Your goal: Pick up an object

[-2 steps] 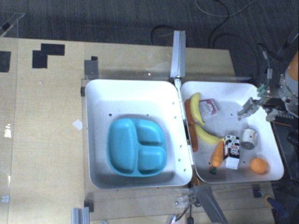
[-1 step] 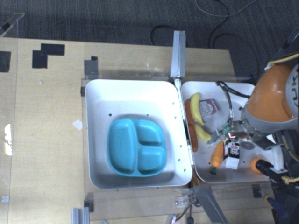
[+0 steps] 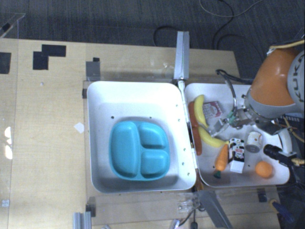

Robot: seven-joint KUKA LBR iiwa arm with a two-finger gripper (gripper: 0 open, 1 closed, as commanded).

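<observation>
The right bin (image 3: 281, 178) holds several items. A yellow banana (image 3: 202, 124) lies beside a long red-brown sausage (image 3: 194, 128) along the bin's left wall. Toward the front are an orange carrot (image 3: 221, 158), a small black-and-white box (image 3: 236, 152), a white cup (image 3: 253, 140) and an orange fruit (image 3: 263, 169). A reddish packet (image 3: 212, 109) lies near the back. My gripper (image 3: 225, 123) hangs low over the middle of this bin, just right of the banana and above the carrot. I see nothing clearly held in it.
The left bin (image 3: 100, 99) carries a blue divided plate (image 3: 139, 150). A metal post (image 3: 182, 56) stands at the back between the bins. The arm's orange band (image 3: 274, 80) looms over the right bin's back right corner. Cables run along the right edge.
</observation>
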